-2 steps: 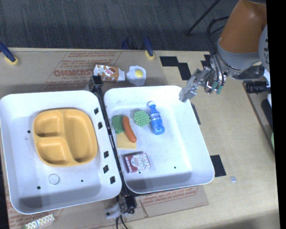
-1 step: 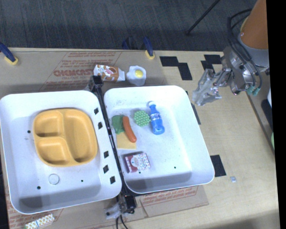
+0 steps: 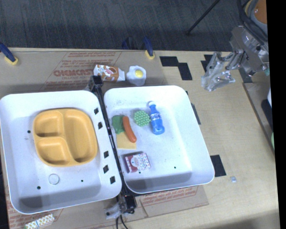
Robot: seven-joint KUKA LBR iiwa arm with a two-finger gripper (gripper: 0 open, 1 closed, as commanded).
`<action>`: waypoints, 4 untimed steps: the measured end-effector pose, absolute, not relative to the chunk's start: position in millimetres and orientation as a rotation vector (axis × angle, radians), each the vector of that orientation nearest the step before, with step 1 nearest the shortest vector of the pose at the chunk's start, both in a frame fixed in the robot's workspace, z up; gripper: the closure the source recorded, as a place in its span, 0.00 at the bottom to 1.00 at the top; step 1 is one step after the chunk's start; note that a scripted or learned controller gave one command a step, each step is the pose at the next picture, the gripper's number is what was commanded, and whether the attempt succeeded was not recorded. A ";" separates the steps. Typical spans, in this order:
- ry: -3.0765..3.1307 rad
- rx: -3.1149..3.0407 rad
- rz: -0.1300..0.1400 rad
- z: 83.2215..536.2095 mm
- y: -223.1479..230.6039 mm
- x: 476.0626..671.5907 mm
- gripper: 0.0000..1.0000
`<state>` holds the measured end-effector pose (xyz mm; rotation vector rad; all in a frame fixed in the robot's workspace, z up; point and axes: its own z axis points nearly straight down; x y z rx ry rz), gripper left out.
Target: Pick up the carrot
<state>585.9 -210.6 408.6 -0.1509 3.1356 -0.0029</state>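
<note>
Left of the right bin (image 3: pixel 195 147), the other bin holds a yellow divided tray (image 3: pixel 64 136). In the right bin's left part lies the carrot (image 3: pixel 129 129), just beside a green item (image 3: pixel 117 123) and over a yellow slice (image 3: pixel 126 142). Further right in that bin lies a blue bottle (image 3: pixel 155 119). Beyond its upper right corner, above the table (image 3: pixel 236 144), hangs the hand (image 3: pixel 217 77), fingers apart, holding nothing.

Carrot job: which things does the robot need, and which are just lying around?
For the job:
- small orange carrot in the right white bin
- silver two-finger gripper, outside the bins

Just lying about:
- blue bottle
- green dotted ball
- yellow divided plate
- red packet
</note>
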 end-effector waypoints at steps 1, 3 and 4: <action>3.109 -0.458 0.000 315.0 -192.0 508.3 1.00; 3.045 -0.780 0.003 224.4 -210.5 487.5 1.00; 2.798 -1.427 -0.002 327.9 -210.6 512.7 1.00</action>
